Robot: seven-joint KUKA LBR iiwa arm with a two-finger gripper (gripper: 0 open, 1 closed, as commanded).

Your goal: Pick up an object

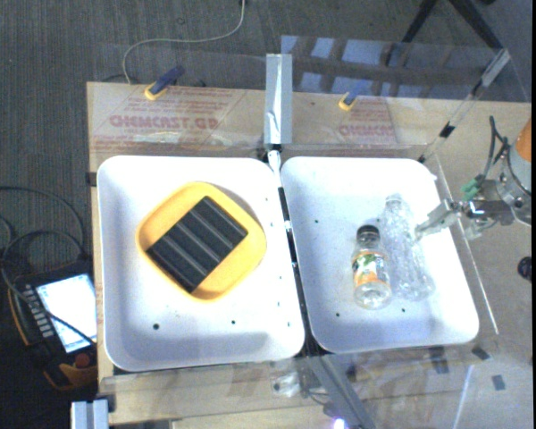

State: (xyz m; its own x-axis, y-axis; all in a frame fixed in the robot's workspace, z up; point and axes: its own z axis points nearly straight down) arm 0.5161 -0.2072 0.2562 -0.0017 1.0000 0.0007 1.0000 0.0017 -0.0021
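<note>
Two clear plastic bottles lie side by side in the right bin (pixel 339 329). The smaller bottle (pixel 369 273) has a black cap and an orange and green label. The taller, crumpled bottle (pixel 405 250) has no label. In the left bin (pixel 125 329) rests a yellow rounded-square object (pixel 201 240) with a black ribbed top. My gripper (pixel 434 222) reaches in over the right bin's right rim, its tip just right of the crumpled bottle's upper part. Nothing shows held in it.
The arm's wrist (pixel 496 206) with cables hangs over the bench to the right of the right bin. A metal divider (pixel 274 105) and clear panels stand behind the bins. Cables and a tablet (pixel 58 307) lie on the floor at left.
</note>
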